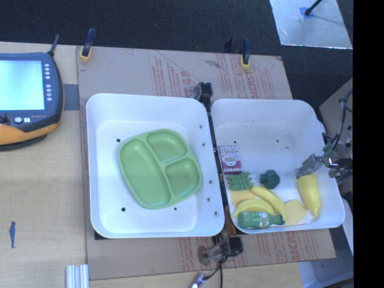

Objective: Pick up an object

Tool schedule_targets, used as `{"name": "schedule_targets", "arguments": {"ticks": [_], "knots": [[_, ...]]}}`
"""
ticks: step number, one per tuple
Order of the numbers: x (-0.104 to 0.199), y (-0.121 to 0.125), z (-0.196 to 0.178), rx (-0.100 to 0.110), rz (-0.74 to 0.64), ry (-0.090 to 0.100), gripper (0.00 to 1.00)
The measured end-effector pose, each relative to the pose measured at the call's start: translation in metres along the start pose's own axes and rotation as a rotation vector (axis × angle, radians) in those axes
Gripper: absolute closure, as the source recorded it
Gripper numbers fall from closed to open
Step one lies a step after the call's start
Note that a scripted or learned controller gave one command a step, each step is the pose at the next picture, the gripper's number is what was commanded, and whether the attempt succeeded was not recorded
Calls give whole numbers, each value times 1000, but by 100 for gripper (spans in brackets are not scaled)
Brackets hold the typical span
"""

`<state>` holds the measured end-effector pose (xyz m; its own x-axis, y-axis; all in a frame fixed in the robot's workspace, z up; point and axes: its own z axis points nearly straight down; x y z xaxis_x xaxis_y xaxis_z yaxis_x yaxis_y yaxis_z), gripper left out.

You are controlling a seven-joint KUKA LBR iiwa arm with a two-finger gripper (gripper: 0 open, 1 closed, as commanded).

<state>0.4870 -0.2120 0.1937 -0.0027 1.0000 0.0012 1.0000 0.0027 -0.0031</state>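
1. Yellow corn cob (309,192) lying lengthwise near the right wall of the right bin (264,122), directly under and touching the gripper's tip.
2. Gripper (307,167) reaching in over the bin's right rim, grey fingers pointing down-left onto the cob's upper end; impossible to tell how far apart the fingers stand, or whether anything sits between them.
3. Left of the gripper, a small dark green toy (270,179) on the bin floor, apart from the cob.
4. Below-left of the gripper, a cluster in the bin's front corner: pale yellow piece (294,211), banana (267,198), green bottle (259,220) lying on its side, leafy green piece (239,180).
5. Farther left, a small red and white carton (230,159) against the bin's left wall.
6. Well left of the gripper, the left bin (102,161) holding a green divided plate (159,168).
7. Far left, a handheld screen pendant (27,98) on the bench.
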Motion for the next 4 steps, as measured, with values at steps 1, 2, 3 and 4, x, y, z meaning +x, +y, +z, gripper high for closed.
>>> {"name": "schedule_targets", "arguments": {"ticks": [1,2,3,4], "knots": [[1,12,103,3,-3,0,0],[-1,13,91,2,-5,-1,100],[100,43,95,0,-5,-1,100],[167,64,1,-2,-2,0,100]]}}
